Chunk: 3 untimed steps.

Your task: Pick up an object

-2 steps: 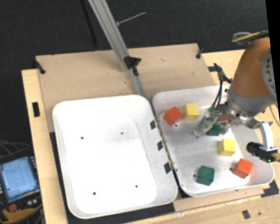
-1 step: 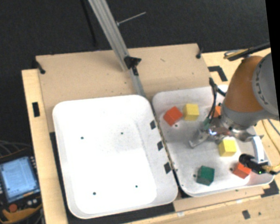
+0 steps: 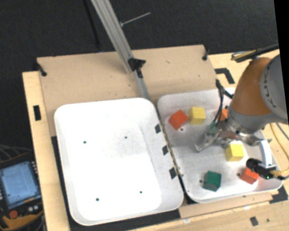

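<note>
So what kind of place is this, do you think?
Most likely a robotics lab test bench: a grey arm with an orange band reaches over two white bins, coloured blocks lie in one, and a teach pendant sits alongside.

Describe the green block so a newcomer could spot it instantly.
Look at the right bin, the one the arm reaches into. Near its front edge, toward the divider between the bins, sits the green block. It is the sole green piece; the other blocks there are orange or yellow, and it lies apart from them.
</note>
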Motion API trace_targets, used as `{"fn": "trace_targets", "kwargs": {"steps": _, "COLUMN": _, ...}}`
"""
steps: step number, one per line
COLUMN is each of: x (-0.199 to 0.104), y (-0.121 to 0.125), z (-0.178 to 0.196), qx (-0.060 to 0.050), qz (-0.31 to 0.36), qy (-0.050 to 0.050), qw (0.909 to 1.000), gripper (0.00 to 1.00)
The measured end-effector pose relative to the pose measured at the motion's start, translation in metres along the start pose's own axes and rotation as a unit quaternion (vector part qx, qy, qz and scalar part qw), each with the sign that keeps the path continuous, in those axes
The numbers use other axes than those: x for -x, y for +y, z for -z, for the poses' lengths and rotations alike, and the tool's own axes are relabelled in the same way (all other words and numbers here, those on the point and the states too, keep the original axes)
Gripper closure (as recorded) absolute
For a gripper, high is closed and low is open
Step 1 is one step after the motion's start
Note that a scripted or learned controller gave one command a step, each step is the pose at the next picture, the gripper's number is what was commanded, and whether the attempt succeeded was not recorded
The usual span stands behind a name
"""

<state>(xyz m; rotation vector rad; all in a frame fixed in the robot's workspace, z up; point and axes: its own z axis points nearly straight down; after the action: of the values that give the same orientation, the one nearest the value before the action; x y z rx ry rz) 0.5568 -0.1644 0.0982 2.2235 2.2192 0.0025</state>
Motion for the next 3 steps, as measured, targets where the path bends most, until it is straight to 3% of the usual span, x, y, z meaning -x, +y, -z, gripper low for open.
{"fn": "trace_targets", "kwargs": {"steps": 1, "x": 0.000, "y": 0.001, "z": 0.011, "qx": 0.002, "qz": -0.003, "qy": 0.001, "qw": 1.0000, "gripper": 1.00}}
{"fn": "trace_targets", "kwargs": {"steps": 3, "x": 0.005, "y": 0.005, "z": 0.099, "qx": 0.003, "qz": 0.002, "qy": -0.001, "qw": 1.0000, "gripper": 1.00}}
